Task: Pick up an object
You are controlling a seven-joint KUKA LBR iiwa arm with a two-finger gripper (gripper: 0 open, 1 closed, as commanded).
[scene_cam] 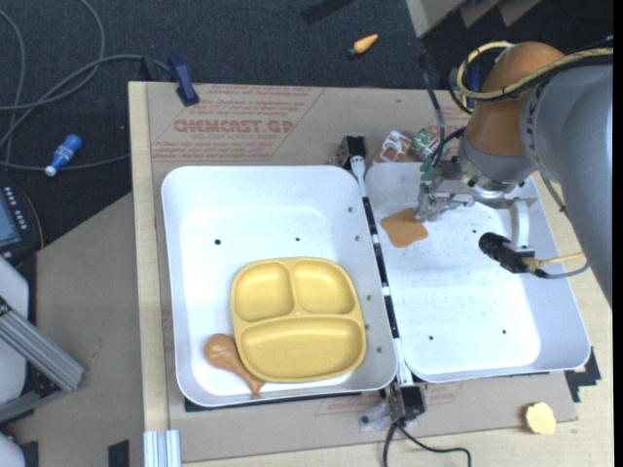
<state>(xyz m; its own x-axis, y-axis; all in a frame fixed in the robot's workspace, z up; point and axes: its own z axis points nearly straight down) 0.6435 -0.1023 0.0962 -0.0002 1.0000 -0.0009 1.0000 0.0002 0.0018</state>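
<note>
- Reaching in from 3 o'clock, the gripper (428,205) hung low over the right bin (487,343), at that bin's 10 o'clock corner.
- We could not tell the jaw state: the wrist body hid the tips, so we recorded neither released nor clenched.
- We took the tan flat piece (403,230) as the task's thing. It lay on the right bin's floor near the divider, just beside the gripper at its 7 o'clock; whether the two touched, we could not tell.
- We judged this piece light, thin and probably soft or pliable, lying flush with the floor. A pinch across its raised edge or narrowest width seemed the best hold; a flat-on approach risked sliding it along the smooth plastic.
- We counted two white bins, the left bin (195,202) and the right one.
- We counted one yellow divided plate (297,319) with three compartments, at 6 o'clock in the left bin.
- We counted one tan drumstick-shaped toy (229,355), touching the plate at its 8 o'clock.
- We counted one small packet (394,147) at the right bin's 12 o'clock rim.
</note>
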